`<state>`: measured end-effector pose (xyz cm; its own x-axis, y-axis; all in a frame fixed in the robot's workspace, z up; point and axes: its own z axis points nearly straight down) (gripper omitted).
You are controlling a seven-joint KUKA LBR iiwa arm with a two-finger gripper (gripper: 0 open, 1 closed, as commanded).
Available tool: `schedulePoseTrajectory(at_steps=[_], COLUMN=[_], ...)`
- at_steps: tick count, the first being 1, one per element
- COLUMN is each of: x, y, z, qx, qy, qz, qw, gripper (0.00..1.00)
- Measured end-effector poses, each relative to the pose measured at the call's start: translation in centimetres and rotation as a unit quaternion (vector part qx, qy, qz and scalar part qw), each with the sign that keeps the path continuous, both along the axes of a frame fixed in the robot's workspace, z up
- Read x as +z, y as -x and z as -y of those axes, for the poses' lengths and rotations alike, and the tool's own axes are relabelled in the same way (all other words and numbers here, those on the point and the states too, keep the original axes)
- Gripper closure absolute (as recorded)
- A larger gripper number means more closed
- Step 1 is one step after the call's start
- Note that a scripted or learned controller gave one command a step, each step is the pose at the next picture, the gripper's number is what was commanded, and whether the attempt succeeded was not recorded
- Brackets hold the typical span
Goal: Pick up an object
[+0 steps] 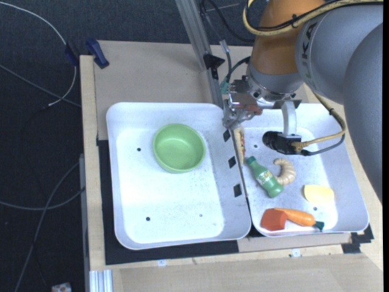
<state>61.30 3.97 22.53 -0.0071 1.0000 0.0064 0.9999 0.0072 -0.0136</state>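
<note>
**1. Grey arm's two-finger gripper**. It stands over the seam between the two bins, toward the seam's 12 o'clock end. How wide it is set cannot be told.

**2. Left shallow white plastic bin**. It lies at 9 o'clock of the gripper.
- Round light-green plastic bowl: upright with the open side up. It sits in the bin's 12 o'clock half, apart from every wall.

**3. Right shallow white plastic bin**. It touches the left bin along the seam.
- Small green plastic bottle with a white label: on its side with the cap toward 11 o'clock. It is near the seam wall, at 5 o'clock of the gripper and apart from it.
- Curled beige shrimp-shaped piece: just at 3 o'clock of the bottle; it seems to touch it.
- Flat pale-yellow piece: at 4 o'clock of the shrimp-shaped piece and apart from it.
- Orange toy carrot with a dark green tip: lies along the bin's 6 o'clock wall, tip toward 4 o'clock.
- Red-orange block: touches the carrot's thick end on its 9 o'clock side.

**4. Tan wooden bench**. It bears both bins.
</note>
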Motion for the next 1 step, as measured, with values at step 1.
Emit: schedulePoseTrajectory(at_steps=[1], x=[0.12], y=[-0.82], z=[-5.5], qx=[0.0], qy=[0.0011], qz=[0.007], qw=[1.0], gripper=[1.0])
